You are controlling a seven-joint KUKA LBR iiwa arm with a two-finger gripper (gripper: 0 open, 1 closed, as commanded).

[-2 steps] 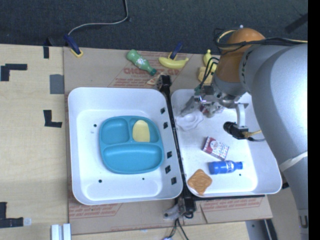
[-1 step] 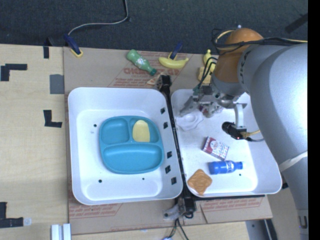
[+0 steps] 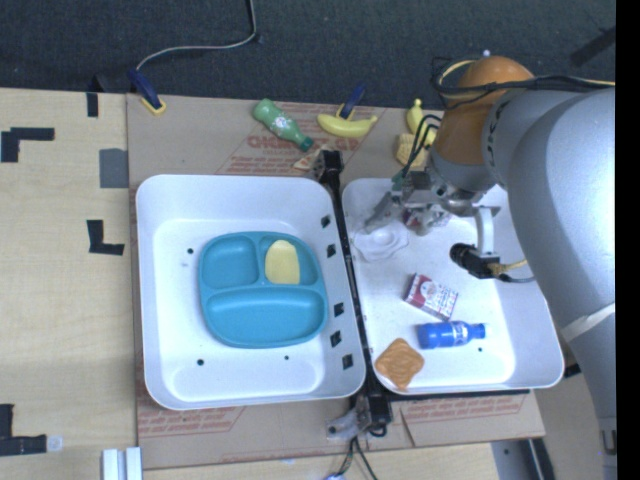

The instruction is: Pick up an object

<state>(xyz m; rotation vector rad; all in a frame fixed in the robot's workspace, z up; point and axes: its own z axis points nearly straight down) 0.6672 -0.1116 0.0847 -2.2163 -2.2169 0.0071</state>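
STEP: approach, nothing lifted | ARM [image 3: 560, 168]: over right bin [image 3: 520, 368] far corner | JAWS: state cannot be told | TARGETS: clear cup [image 3: 378, 240] just below the wrist; red packet [image 3: 431, 295], blue bottle [image 3: 450, 335], cookie [image 3: 400, 363] further toward the near rim | NEXT: likely descend on cup, close, lift clear of bin wall.

Grey arm [image 3: 560, 198], hand [image 3: 400, 208] low

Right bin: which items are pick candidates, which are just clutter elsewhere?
Pick candidates, right bin:
- clear cup, nearest the end effector
- red carton
- blue bottle
- orange biscuit

Lying about:
- blue tray with yellow piece, left bin
- green bottle, banana, on the bench behind
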